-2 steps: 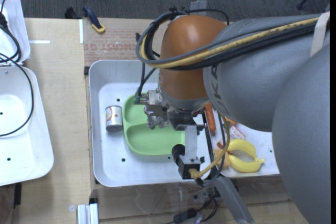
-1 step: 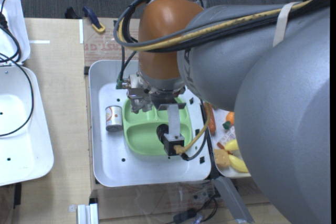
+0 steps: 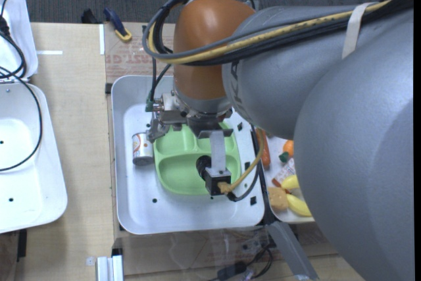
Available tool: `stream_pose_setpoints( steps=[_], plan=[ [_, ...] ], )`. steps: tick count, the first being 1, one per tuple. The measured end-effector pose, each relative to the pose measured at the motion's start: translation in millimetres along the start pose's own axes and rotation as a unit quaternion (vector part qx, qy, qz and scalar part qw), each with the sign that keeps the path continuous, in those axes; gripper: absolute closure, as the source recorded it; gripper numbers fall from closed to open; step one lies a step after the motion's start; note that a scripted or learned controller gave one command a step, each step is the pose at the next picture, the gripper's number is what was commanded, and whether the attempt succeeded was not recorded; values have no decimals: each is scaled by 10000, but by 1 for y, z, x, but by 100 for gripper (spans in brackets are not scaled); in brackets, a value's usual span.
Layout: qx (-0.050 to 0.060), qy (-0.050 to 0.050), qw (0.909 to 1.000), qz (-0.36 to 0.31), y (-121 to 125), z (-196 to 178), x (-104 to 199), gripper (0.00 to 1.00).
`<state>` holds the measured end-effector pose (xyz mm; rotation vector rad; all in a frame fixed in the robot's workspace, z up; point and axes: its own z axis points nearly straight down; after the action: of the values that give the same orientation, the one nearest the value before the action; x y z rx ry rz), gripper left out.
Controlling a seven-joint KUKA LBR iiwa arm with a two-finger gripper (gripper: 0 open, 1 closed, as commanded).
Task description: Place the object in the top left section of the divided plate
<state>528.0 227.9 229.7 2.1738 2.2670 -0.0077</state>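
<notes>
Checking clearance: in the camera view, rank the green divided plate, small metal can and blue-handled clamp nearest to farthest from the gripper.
1. Green divided plate, under the gripper.
2. Small metal can, beside the plate's left edge.
3. Blue-handled clamp, on the bench beyond the bin.

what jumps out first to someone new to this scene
The huge grey arm with its orange band dominates, reaching from the right over a white bin. Beneath it lies a green divided plate, with a small can beside its left edge. Toy food, including a yellow banana, peeks out right of the bin.
</notes>
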Motion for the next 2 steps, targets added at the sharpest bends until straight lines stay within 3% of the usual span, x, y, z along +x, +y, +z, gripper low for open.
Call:
stream_pose_setpoints(
  steps=[1, 2],
  plan=[
    [1, 1, 9999, -141, 85, -1, -37, 0],
    [-116, 54, 9991, -410, 19, 119, -24, 0]
  ],
)
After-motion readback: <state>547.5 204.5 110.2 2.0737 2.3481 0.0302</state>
